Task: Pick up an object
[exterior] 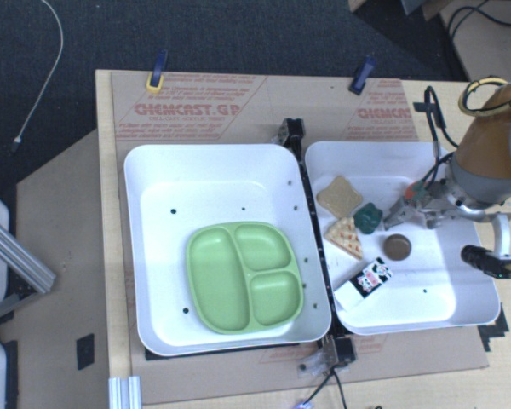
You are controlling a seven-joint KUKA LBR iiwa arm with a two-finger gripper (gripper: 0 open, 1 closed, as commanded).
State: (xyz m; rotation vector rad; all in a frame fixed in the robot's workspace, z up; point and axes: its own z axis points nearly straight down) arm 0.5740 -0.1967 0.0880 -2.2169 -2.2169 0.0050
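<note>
1. The grey arm with its orange band [487,139] is reaching in over the counter's right edge, and its hand [417,207] is hanging low inside the right-hand shallow white bin [434,305], near that bin's far half.

2. I cannot tell how the hand is set: its tip is small and dark against the bin floor, and nothing is visibly caught in it.

3. The nearest candidate is the small round brown disc [398,247], lying just beside the hand on the side toward the counter's front edge. Being round, it has no long axis to line up with.

4. The dark green rounded lump [368,217] is sitting a little further off, toward the seam between the two bins.

5. Beyond it, the tan square toast-like slice [340,196] is lying toward the far edge and the orange-and-cream waffle-patterned wedge [346,238] just in front of it, both close to the bin's left wall.

6. The black-and-white cow-patterned carton [365,280] is lying slantwise toward the bin's front left corner, its long axis running diagonally.

7. The left-hand shallow white bin [153,194] is holding the pale green three-compartment plastic tray [243,276], whose compartments are carrying nothing.

8. My call: the coming move is turning on a short shift toward the front edge onto the disc.
</note>
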